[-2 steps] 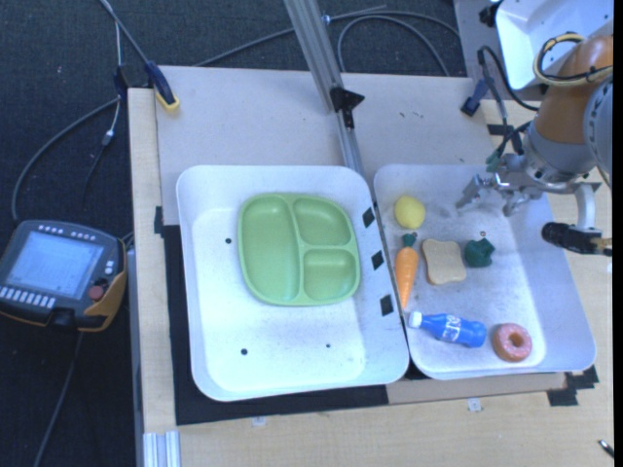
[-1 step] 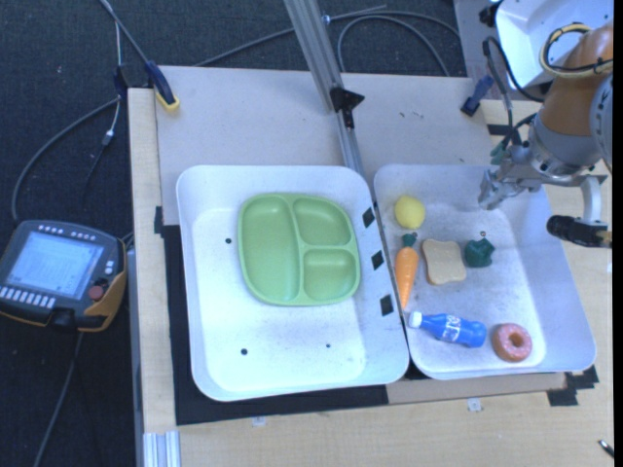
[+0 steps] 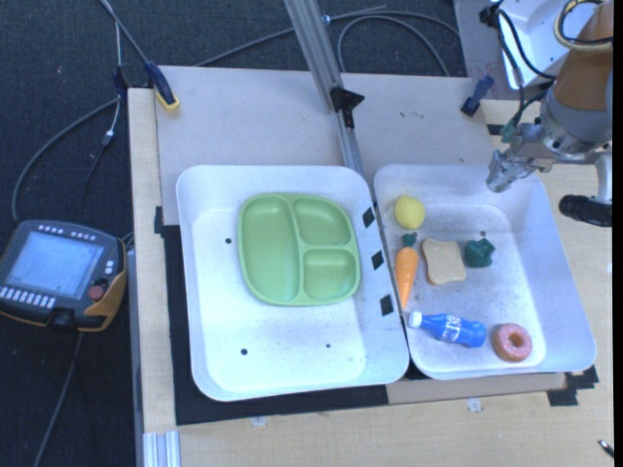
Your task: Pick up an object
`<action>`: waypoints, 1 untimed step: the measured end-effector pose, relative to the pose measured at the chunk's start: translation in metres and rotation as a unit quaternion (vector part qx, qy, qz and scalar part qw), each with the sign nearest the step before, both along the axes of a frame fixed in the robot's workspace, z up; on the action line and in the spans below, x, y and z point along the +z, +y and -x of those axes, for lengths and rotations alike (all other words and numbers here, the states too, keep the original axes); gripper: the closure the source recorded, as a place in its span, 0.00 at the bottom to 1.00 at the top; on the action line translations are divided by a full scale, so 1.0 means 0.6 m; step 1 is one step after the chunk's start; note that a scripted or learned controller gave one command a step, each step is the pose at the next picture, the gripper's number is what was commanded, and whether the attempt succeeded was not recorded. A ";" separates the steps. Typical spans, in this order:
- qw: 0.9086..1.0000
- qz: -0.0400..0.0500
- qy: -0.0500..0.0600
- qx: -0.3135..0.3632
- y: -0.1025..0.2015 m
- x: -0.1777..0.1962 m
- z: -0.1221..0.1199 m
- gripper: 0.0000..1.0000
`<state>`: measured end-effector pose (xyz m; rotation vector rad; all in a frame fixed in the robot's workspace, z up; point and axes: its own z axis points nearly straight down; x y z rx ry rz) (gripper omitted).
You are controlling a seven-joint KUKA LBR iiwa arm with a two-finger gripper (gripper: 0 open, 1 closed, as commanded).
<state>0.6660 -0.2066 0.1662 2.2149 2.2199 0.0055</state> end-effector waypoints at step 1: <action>1.000 0.000 0.000 -0.001 -0.006 0.082 0.011 1.00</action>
